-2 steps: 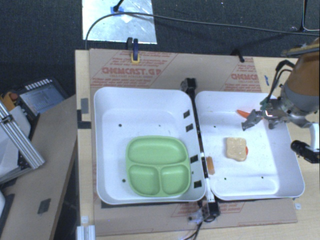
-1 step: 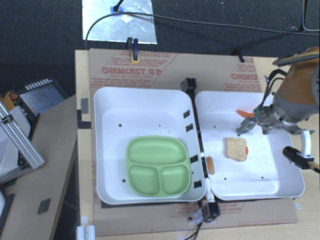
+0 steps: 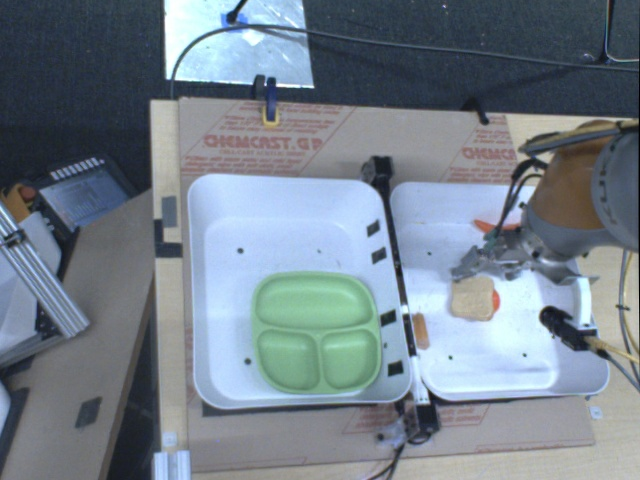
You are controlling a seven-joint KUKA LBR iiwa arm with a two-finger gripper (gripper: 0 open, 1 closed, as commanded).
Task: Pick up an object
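You are at the approach step. The gripper (image 3: 478, 264) hovers low in the right bin (image 3: 520, 378), just above the tan bread-like piece (image 3: 474, 299) lying near that bin's middle. How its jaws stand you cannot tell; nothing shows between them. Next, I judge, you need a short descent onto the piece, then closing.

Robotics lab, grey robot arm (image 3: 585, 193) over two white bins (image 3: 215, 268) on a cardboard-covered counter (image 3: 330, 133), loose cables (image 3: 420, 48), dark carpet floor (image 3: 80, 58)
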